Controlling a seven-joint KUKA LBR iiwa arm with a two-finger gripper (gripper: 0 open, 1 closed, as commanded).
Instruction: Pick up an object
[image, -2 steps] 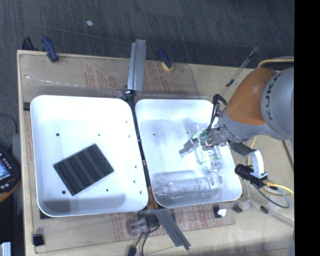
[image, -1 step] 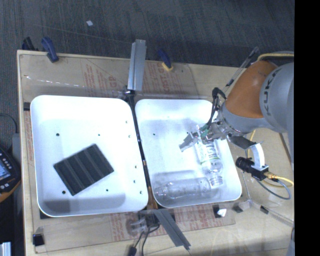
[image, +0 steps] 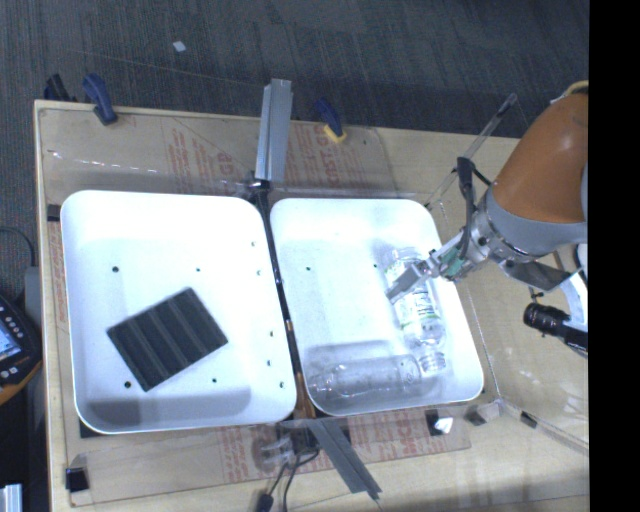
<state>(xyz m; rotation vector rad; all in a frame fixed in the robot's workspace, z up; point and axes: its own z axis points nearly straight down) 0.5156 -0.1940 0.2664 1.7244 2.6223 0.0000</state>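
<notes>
Clear plastic, ribbed and glossy, the larger bottle (image: 362, 377) lies flat along the right bin's (image: 330, 240) near wall. A smaller clear bottle (image: 417, 300) with a label rests by that bin's right wall, its upper end at the pincer (image: 428, 268); whether the pincer is apart or clamped I cannot tell. Smooth round plastic could slip or roll free. A dark ridged slab (image: 166, 337) lies in the left bin (image: 90, 230).

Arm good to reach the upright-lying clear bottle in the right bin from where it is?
Probably yes. The gripper is already at the top end of that clear bottle in the right bin, with nothing lying over it. The second bottle lies along the near wall, touching or nearly touching its lower end, which may crowd a grasp there.
</notes>
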